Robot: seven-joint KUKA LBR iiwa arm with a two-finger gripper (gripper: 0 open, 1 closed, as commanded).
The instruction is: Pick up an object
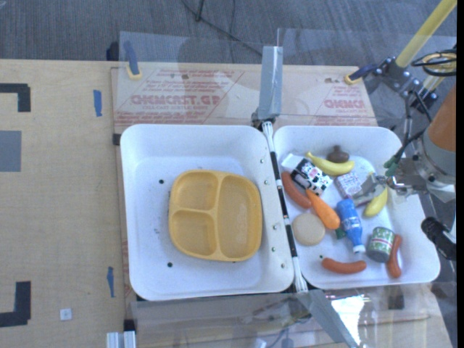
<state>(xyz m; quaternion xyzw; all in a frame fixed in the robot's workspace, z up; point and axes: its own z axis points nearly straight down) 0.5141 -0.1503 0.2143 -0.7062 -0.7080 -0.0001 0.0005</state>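
The right bin (413, 145) holds several toy foods. Among them are a banana (330, 164), a brown lump (337, 153), a black-and-white block (310, 174), a carrot (325, 209), a blue bottle (351, 225), a beige disc (309, 230), a green can (379, 243) and sausages (344, 266). My gripper (382, 183) reaches in from the right and hangs low over the bin's right side. It sits beside a grey packet (349, 185) and just above a second banana (377, 203). I see nothing clearly held in it.
The left bin (145, 158) holds a yellow divided plate (216, 214). A grey upright post (272, 82) stands behind the seam between the bins. Cables and a yellow rod (431, 24) crowd the upper right above the arm.
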